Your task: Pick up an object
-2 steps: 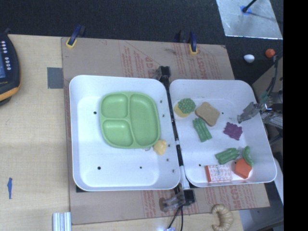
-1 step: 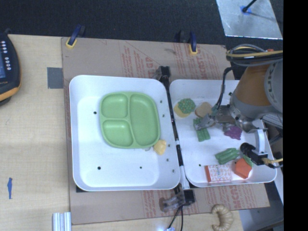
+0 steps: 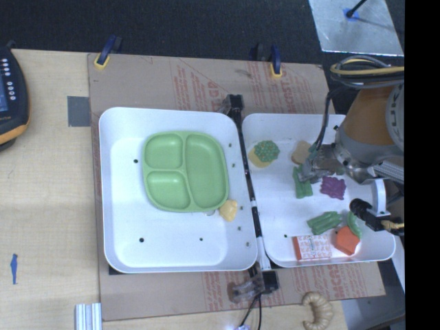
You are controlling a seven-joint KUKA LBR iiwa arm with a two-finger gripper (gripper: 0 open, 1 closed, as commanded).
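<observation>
Tabletop (image 3: 48, 205) is light wood, topped by a brown cardboard sheet (image 3: 179, 81) clamped at the far edge with blue-and-yellow clips; dark floor beyond it. Landmark: right bin (image 3: 275, 249). Left bin (image 3: 120, 246) touches its left side and carries a light green three-compartment plate (image 3: 185, 172), with a small yellow piece (image 3: 228, 210) just off the plate's near-right corner. Arm (image 3: 371, 122), grey with an orange band, comes in over the right bin's right side. Hand (image 3: 311, 165) sits low over the bin's upper middle; cannot tell whether it is open or closed, nothing visibly gripped. Candidate objects, all toy food inside the right bin: dark green upright piece (image 3: 302, 184) just beside the hand, near centre; purple bumpy cluster (image 3: 333, 186) to its right; green leafy item on a yellow base (image 3: 264, 152) at upper left; tan block (image 3: 300, 152) at top, close to the hand; green pod shape (image 3: 324, 221) lower centre; red-and-white printed box (image 3: 312, 247) at the near edge; orange-red carrot-like piece with a green top (image 3: 348, 239) touching the box's right end. Black-and-orange pendant (image 3: 10, 95) lies well to the left of both bins.
</observation>
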